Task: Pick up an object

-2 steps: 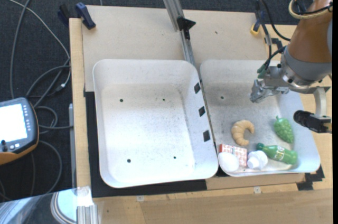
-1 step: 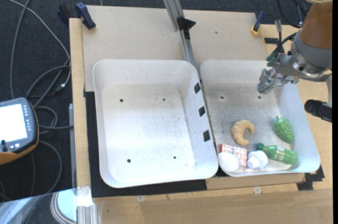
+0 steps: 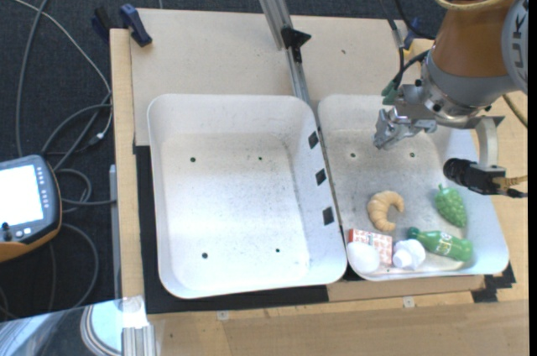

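While the claw [image 3: 388, 133] hangs over the right bin [image 3: 352, 115], its grip impossible to tell, the croissant [image 3: 386, 210] and bottle [image 3: 436, 243] lie unpicked near the bin's front edge.

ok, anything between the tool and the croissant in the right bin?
Nothing. In the camera view the stretch from the tool down to the croissant is bare speckled floor of the right bin.
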Tool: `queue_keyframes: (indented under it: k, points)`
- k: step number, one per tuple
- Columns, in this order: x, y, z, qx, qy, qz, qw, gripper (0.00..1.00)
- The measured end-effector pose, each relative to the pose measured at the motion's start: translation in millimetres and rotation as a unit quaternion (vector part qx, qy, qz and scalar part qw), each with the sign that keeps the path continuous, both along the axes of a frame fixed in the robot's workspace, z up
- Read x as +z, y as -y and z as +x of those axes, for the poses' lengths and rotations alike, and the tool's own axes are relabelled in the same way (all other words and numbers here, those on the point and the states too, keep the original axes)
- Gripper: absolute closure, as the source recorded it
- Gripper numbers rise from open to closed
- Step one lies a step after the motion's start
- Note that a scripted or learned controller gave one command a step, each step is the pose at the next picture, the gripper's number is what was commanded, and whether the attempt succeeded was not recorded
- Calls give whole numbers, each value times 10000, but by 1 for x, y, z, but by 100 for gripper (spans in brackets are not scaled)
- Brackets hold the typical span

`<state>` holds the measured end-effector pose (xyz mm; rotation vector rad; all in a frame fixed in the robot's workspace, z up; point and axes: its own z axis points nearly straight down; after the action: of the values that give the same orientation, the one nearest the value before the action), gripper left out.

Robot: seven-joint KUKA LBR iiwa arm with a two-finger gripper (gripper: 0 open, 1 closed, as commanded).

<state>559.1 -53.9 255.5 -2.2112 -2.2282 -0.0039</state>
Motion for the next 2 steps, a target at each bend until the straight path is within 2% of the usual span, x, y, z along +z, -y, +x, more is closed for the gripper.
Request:
queue_keyframes:
  k: [1,2]
  points:
    - [6,-53,2,1,7,-4,10000,100]
    - [-9,-101,-4,-7,-20,-6,10000,100]
